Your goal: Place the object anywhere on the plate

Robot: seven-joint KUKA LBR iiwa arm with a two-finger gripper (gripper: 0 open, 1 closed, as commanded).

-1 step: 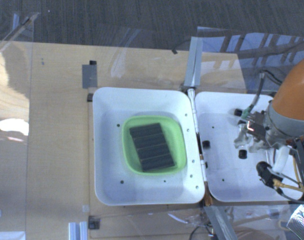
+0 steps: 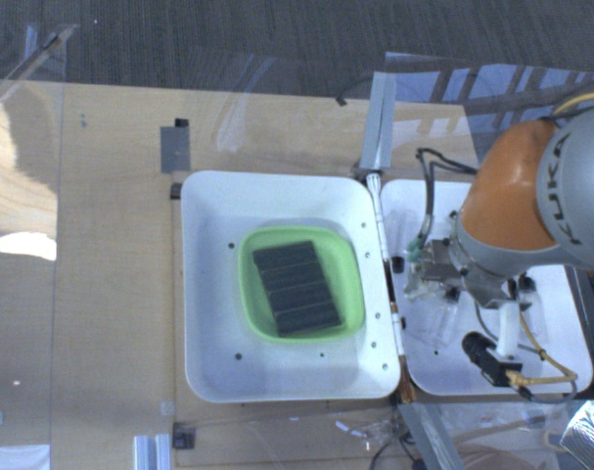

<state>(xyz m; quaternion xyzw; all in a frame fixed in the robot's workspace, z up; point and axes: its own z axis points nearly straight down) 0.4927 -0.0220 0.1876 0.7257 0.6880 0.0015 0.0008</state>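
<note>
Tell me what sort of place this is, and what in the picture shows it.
Probably a robotics lab test bench. A grey arm with an orange band works over two white bins on a wooden bench, with a green plate holding a dark ridged object.

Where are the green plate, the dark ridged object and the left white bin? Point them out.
green plate (image 2: 349,274): camera view, bare right rim.
dark ridged object (image 2: 296,288): camera view, middle of its top face.
left white bin (image 2: 277,199): camera view, bare floor behind the plate.
</note>
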